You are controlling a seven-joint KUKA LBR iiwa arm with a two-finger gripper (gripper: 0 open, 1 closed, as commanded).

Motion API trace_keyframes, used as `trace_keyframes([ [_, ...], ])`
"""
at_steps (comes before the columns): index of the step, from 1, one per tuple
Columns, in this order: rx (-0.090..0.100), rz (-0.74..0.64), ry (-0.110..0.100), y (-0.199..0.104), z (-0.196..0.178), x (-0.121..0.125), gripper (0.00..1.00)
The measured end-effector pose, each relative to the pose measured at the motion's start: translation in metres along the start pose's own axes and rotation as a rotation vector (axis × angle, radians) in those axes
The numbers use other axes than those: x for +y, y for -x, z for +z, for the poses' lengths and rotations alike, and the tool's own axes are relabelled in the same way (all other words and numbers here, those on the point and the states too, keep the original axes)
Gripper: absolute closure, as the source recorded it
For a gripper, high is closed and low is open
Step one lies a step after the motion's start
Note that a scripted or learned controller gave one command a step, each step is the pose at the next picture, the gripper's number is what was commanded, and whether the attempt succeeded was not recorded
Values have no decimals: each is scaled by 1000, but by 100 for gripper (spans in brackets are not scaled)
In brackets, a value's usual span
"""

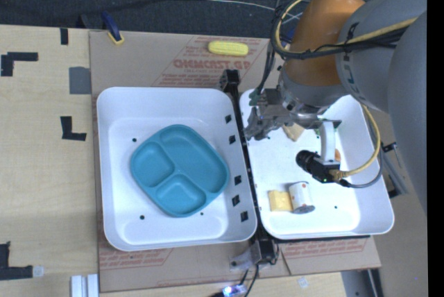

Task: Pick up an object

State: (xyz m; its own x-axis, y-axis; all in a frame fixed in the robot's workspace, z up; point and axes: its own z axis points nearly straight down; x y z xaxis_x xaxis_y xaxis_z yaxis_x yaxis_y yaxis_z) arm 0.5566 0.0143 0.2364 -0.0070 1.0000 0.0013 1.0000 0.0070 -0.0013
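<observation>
My gripper (263, 123) hangs low over the far left part of the right bin (361, 219), close to the wall between the two bins. A small tan object (294, 130) lies just right of it, partly hidden by the wrist. Near the front of that bin sit a yellow block (279, 201) and a small white can with a red band (300, 196), side by side and well clear of the gripper. A blue divided plate (179, 168) lies in the middle of the left bin (118, 108).
A yellow corn-like item (227, 48) lies on the cardboard behind the bins. A blue clip (111, 29) sits at the cardboard's far left corner. The arm's large grey body covers the right bin's far right side.
</observation>
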Motion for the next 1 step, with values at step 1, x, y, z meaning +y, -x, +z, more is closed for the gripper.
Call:
trace_keyframes([
  [1, 0, 0, 1, -53, -3, 20, 100],
])
